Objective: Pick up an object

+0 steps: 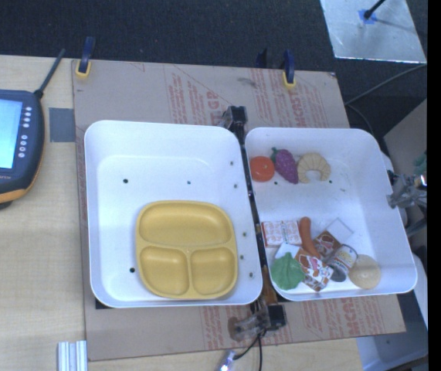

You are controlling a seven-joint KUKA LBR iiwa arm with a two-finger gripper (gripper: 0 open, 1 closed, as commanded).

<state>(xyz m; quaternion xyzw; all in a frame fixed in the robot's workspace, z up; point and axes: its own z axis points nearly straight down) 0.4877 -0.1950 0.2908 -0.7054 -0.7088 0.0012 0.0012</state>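
The gripper [408,188] sits at the right bin's [359,149] right rim; its finger state cannot be told. The toy food pile [317,261] lies left of it and nearer the camera.

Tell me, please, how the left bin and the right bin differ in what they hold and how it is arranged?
The left bin holds a single large item, a yellow divided tray lying flat toward its front; the right bin holds many small toy foods. The left bin's load is one piece, while the right bin's splits into a rear group, including purple grapes, and a crowded front pile. Both bins are shallow, white and side by side.
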